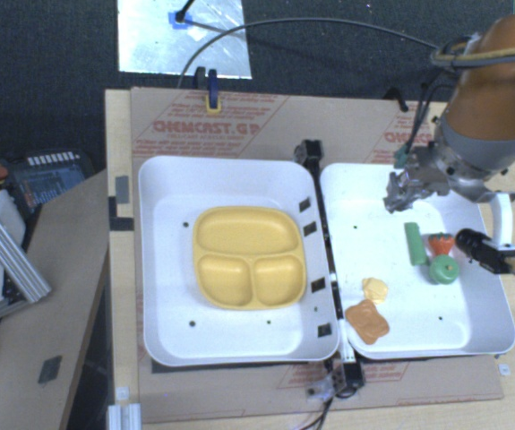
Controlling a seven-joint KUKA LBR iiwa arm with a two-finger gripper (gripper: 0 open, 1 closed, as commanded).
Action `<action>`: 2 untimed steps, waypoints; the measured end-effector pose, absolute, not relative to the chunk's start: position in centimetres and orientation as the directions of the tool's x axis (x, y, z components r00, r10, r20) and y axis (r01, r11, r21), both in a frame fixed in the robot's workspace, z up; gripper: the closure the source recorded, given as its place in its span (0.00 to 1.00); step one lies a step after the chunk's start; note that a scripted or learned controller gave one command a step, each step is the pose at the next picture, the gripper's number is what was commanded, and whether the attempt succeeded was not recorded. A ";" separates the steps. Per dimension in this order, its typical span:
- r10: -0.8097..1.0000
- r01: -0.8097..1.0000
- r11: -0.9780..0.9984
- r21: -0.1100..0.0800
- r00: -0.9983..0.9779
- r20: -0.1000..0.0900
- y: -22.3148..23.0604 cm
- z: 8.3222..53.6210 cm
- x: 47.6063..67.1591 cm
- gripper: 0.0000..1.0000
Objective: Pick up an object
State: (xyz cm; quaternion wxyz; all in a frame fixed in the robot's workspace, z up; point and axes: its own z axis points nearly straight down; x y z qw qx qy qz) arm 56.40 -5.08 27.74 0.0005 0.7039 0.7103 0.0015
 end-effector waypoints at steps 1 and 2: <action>1.000 1.000 0.008 0.001 -0.008 0.001 0.2 25.8 55.4 1.00; 1.000 1.000 0.011 0.001 -0.011 0.003 6.3 24.8 54.1 1.00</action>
